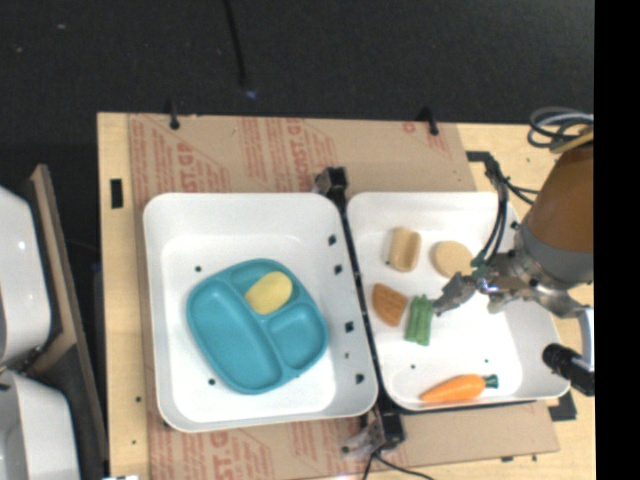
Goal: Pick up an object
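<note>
Oddly, red print on the cardboard (240,153) is unreadable (hand (447,298) state unclear).

A single fixed camera looks down from above at a slight slant and from a moderate height, taking in the whole surface (300,133). Both white bins sit in the middle and lower frame, the left bin (160,268) beside the right bin (440,208). Dark floor fills the top, and the arm (565,208) enters at the right edge.
</note>
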Controlling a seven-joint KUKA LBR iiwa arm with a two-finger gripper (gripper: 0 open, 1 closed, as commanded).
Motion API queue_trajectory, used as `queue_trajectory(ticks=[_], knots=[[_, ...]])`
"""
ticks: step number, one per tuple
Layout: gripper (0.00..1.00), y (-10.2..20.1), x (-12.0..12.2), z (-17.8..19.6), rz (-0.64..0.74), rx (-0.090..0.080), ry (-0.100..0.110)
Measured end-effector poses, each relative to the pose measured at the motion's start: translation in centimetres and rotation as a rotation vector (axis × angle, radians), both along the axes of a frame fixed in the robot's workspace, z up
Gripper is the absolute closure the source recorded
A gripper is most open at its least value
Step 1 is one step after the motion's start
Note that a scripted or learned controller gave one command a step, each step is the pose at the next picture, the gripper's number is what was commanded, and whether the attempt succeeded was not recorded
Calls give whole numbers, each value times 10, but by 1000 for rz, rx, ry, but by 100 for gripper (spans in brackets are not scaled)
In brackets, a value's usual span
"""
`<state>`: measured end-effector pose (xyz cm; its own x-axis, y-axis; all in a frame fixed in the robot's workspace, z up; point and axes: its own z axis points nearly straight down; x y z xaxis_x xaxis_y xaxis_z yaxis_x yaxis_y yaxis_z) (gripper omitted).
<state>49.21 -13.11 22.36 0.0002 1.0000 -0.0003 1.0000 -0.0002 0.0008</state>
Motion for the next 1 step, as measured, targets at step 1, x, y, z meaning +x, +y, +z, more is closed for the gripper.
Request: queue_trajectory(ticks=[1], knots=[[0, 30, 74, -59, 3, 1, 5]])
